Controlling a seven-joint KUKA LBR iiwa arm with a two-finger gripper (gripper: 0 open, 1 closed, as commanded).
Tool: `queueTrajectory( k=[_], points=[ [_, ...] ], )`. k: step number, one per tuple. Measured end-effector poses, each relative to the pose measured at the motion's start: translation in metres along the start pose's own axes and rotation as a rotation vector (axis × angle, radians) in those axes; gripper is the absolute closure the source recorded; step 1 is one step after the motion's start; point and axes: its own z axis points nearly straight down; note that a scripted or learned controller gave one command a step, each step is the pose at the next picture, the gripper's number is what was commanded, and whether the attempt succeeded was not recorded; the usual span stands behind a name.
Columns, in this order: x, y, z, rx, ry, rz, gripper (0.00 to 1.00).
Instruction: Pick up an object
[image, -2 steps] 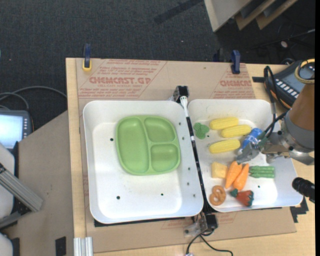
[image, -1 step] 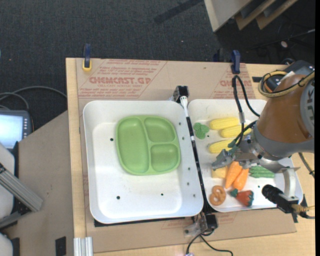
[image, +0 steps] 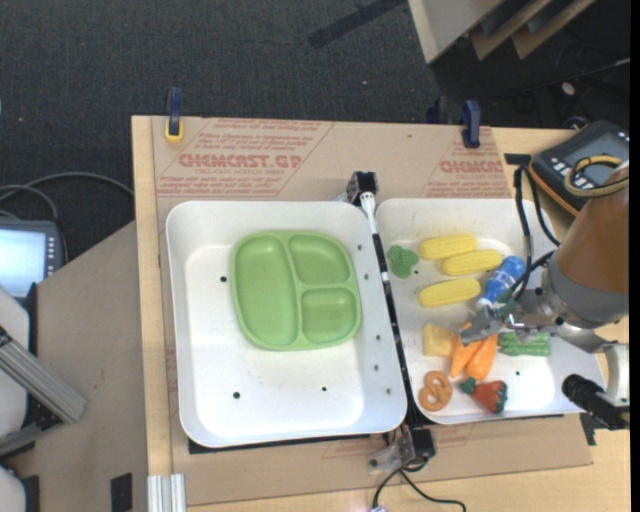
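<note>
The right bin (image: 400, 215) holds toy food: three yellow corn cobs (image: 448, 246), a green leafy piece (image: 402, 261), a yellow cheese block (image: 438, 340), orange carrots (image: 478, 358), a pretzel (image: 436, 390), a red strawberry-like piece (image: 490, 396), a green piece (image: 527, 345) and a blue item (image: 502, 276). My gripper (image: 490, 325) reaches in from the right and hangs low over the carrots, beside the blue item. The arm's wrist hides part of the bin's right side.
The left bin (image: 190, 330) holds a green divided plate (image: 296, 290). A black divider rail (image: 378, 270) runs between the bins. Clamps sit on the cardboard bench's far edge. A controller pendant (image: 585, 170) lies at the far right.
</note>
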Motion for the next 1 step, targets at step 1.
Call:
queueTrajectory(
  k=[1],
  points=[
    [0.064, 0.0017, -0.0437, -0.009, 0.001, -0.012, 0.0]
  ],
)
